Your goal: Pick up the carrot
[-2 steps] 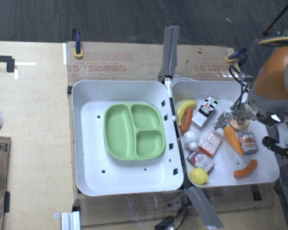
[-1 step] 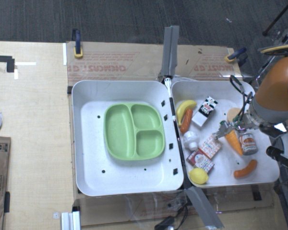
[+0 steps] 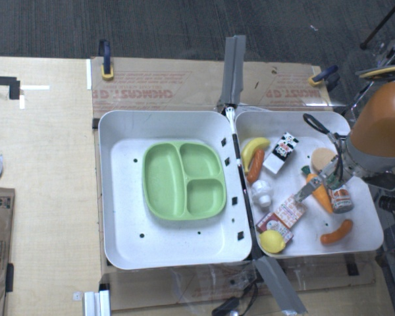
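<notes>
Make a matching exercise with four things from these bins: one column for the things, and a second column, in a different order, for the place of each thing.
Things:
1. green divided plate
2. lemon
3. banana
4. carrot

Places:
A. front left corner of the right bin
B. under the gripper, right part of the right bin
C. middle of the left bin
D. back left of the right bin, near the divider

Pairs: 1-C, 2-A, 3-D, 4-B

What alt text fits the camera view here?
The gripper reaches down beside the carrot in the right bin, among a banana, lemon, sausages and small cartons. The left bin holds a green divided plate.
</notes>
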You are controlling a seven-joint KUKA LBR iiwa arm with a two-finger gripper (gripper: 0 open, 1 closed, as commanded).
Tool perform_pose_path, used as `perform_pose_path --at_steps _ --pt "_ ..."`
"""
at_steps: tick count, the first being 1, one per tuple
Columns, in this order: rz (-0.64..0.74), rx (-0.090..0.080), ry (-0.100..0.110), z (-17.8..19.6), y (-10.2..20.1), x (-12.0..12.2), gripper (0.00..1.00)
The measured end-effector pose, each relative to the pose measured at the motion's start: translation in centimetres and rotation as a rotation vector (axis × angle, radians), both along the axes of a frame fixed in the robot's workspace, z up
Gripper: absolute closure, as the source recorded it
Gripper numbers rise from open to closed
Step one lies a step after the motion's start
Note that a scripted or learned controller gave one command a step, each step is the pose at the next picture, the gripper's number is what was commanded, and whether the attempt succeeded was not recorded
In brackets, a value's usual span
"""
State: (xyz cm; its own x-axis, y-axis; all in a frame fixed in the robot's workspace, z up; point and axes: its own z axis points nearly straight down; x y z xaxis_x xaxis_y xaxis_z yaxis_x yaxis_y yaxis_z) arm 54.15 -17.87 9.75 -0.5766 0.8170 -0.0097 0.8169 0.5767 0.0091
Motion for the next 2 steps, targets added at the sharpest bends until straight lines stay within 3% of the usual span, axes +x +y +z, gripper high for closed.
perform_pose_path --at_steps 1,2 --pt "-0.003 0.001 0.000 0.9 0.0 0.0 1.00" --pt "-0.475 0.004 0.014 10.2 5.4 3.6 1.00"
